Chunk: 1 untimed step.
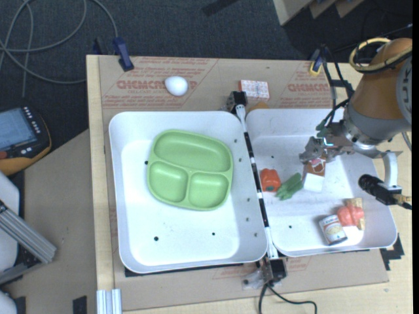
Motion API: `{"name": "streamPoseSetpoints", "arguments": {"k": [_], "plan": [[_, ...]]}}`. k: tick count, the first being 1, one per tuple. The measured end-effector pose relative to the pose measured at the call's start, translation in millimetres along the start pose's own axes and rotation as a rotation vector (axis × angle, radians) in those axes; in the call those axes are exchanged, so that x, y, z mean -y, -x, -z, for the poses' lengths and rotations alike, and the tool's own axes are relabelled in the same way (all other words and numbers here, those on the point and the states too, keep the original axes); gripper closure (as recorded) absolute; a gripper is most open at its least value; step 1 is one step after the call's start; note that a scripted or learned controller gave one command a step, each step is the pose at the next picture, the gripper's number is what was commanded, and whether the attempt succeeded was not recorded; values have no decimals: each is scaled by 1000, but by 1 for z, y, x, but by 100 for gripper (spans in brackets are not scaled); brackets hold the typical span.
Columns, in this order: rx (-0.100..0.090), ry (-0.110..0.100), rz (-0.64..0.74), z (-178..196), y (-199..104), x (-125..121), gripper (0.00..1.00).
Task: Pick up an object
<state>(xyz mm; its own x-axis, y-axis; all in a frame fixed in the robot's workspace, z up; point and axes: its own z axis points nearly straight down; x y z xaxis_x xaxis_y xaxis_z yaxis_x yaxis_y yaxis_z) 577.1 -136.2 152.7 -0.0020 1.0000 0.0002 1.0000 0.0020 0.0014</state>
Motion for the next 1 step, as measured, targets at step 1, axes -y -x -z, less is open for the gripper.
{"name": "streamPoseSetpoints", "arguments": {"k": [1], "plan": [[0, 1, 0, 46, -59, -35, 100]]}}
